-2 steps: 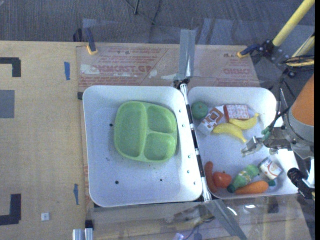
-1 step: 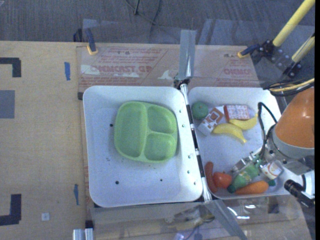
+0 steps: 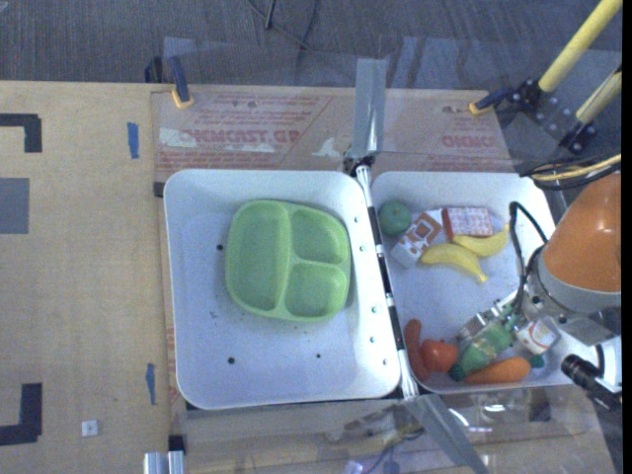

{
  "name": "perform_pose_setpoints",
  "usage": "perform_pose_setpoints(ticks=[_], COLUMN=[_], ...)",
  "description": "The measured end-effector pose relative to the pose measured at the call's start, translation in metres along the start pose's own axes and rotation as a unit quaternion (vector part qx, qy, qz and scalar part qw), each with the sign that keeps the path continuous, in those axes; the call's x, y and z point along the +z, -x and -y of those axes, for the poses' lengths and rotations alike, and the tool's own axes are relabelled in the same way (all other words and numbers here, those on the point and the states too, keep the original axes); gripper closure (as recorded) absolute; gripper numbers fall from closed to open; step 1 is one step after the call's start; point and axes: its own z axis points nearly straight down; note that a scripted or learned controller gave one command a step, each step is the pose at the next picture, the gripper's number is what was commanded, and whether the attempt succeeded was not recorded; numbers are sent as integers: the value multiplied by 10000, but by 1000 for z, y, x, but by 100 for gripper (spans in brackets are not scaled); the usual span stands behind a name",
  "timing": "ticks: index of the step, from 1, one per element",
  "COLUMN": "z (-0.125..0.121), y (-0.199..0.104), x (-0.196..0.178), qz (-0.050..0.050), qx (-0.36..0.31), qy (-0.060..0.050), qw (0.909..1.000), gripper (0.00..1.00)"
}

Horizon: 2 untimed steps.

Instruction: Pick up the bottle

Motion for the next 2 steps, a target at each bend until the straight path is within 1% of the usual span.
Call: perform_pose_setpoints(ticks=[1, 2], z=[-2, -5], y=[3, -18], x=[-11, -23], qz=[50, -16], qx=[13, -622], qy=[36, -27], qw=[10000, 9981], gripper=[100, 100])
